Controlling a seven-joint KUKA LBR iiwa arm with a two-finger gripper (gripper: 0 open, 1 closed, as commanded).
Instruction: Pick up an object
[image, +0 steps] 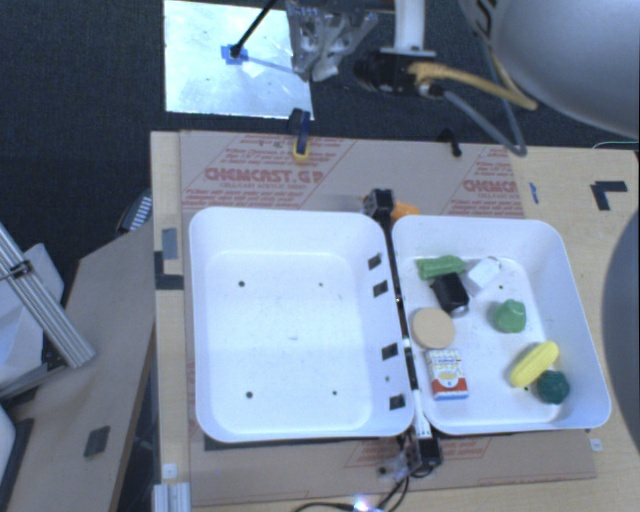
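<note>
Two shallow white bins are sitting side by side on the worktop (250, 165). The left bin (215, 235) is lying at the middle of the frame. The right bin (560, 250) is holding several things: a green block (440, 266) and a black piece (451, 292) touching at its upper left, a tan round disc (434, 327) just below them, a small printed box (448, 373) under the disc, a green rounded lump (509, 316) to the right, and a yellow piece (533, 363) touching a dark green ball (551, 386) at lower right. The gripper (320, 45) is hanging at the upper middle of the frame.
</note>
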